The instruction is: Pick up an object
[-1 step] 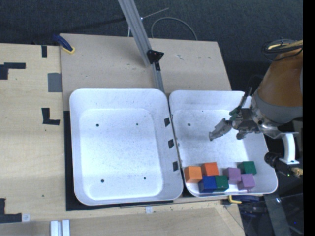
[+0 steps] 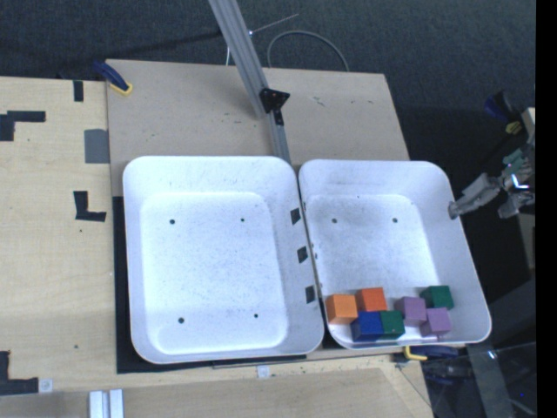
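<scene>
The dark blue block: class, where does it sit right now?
In the camera view, the dark blue block lies in the right bin near its front edge, just below the orange blocks and touching the green block on its right.

Two white bins (image 2: 209, 177) sit side by side on the table (image 2: 52, 259). The right bin (image 2: 374, 177) holds seven blocks: two orange (image 2: 342, 306), two purple (image 2: 412, 307), two green (image 2: 438, 297) and one blue (image 2: 369, 325).
</scene>
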Motion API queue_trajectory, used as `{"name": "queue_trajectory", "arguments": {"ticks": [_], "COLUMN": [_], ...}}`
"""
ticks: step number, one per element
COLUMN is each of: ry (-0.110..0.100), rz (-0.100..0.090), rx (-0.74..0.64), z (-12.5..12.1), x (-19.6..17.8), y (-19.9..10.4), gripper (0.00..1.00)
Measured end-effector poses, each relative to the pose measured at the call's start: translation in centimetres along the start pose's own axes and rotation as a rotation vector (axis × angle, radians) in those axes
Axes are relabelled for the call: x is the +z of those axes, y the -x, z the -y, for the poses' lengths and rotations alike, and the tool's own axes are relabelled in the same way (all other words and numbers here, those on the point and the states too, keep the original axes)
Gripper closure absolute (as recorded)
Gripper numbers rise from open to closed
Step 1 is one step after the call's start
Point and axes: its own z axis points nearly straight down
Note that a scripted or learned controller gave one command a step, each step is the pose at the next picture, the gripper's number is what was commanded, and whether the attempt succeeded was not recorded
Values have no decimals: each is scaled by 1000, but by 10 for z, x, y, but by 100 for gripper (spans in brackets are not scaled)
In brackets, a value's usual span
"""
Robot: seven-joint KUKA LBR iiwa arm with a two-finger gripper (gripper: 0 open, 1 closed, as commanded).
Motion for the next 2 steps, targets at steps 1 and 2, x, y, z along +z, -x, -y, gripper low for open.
{"name": "queue_trajectory", "arguments": {"ticks": [1, 2], "ry": [-15, 1], "rz": [-7, 0], "rx": [-8, -3], "z": [1, -2], "x": [65, -175], "y": [-59, 1], "gripper": [0, 0]}}
